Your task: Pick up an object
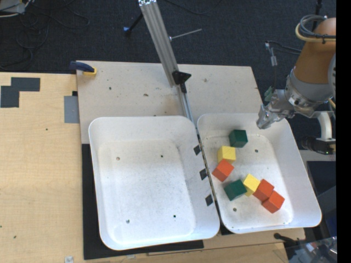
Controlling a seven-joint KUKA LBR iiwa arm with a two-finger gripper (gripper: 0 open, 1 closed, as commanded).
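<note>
The right bin (pixel 296 163) holds several small blocks. A green block (pixel 238 138) lies nearest its back, with a yellow block (pixel 226 154) and an orange block (pixel 222 170) just below it. Further front sit another green block (pixel 235 189), a yellow block (pixel 251 183) and two orange blocks (pixel 264 189) (pixel 273 201) bunched together. My gripper (pixel 265 119) hangs over the back right corner of that bin, up and to the right of the first green block. Nothing shows between its fingers.
The left bin (pixel 104 141) lies beside the right one, with black clips along the shared wall (pixel 201 166). A slanted aluminium rail (pixel 162 43) rises behind the bins. A blue and yellow clamp (pixel 83 67) sits at the board's back left corner.
</note>
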